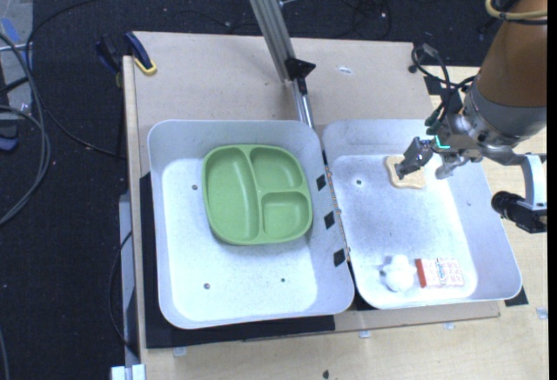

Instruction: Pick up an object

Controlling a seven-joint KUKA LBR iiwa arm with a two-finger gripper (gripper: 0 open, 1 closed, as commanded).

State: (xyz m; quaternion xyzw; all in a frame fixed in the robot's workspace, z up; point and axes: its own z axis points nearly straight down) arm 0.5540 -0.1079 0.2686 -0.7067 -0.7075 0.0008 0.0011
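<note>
Hovering my claw (419, 156) over tan piece (406, 175) at right bin's (487, 222) 11 o'clock corner; jaw width I couldn't tell (fingers blurred). Needed centring on piece, straight descent, firm close before lifting.

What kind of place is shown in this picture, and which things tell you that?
Probably a robotics lab or test bench. A grey and orange robot arm reaches over two white bins on a wooden bench, cables trail on the dark floor, and a metal camera pole stands behind.
</note>
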